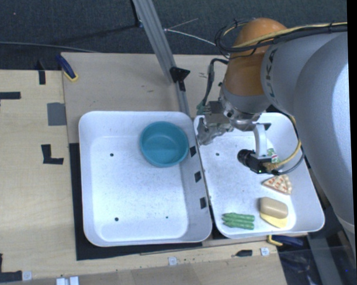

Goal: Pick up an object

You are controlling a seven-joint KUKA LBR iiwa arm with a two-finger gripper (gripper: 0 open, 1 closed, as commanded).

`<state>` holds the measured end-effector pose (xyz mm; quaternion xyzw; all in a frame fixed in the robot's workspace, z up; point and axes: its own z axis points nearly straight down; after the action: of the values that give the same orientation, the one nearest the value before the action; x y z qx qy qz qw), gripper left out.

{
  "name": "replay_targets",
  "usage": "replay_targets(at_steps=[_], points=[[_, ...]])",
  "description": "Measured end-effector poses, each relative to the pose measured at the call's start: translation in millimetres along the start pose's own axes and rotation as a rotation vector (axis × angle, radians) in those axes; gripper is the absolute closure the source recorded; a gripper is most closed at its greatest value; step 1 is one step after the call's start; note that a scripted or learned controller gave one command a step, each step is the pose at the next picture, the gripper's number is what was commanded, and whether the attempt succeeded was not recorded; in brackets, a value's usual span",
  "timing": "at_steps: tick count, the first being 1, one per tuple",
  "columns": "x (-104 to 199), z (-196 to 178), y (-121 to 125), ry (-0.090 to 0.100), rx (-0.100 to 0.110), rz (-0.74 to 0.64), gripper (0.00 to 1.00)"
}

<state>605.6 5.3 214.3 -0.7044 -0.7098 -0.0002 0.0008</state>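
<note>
Camera view, from where I sit: the gripper (208,131) hangs over the upper left corner of the right bin (238,183), just inside its wall next to the divide between the two bins. The metal parts at the tip are small and blurred against the white floor, so I cannot tell how far apart the fingers stand, and I see nothing clearly between them. The grey arm (317,105) with its orange band (251,49) comes in from the right and covers the bin's upper right part.

Every loose thing in that bin lies below and to the right of the fingers, well apart from them. The pizza slice toy (277,184) sits closest, near the bin's right wall. Just below it is the tan bread-like block (274,210), resting on something yellow. To the left of that block, near the bottom wall, lies the green bean pod (238,220).

Left of the fingers, across the divide, the blue bowl (163,143) stands upright in the upper right part of the left bin (122,199), near the gripper but not touching it.
</note>
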Motion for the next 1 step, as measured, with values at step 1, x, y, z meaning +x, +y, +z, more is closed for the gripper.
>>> replay_targets(at_steps=[1], points=[[42.7,-7.5,15.6,0.000,-0.001,0.002,1.00]])
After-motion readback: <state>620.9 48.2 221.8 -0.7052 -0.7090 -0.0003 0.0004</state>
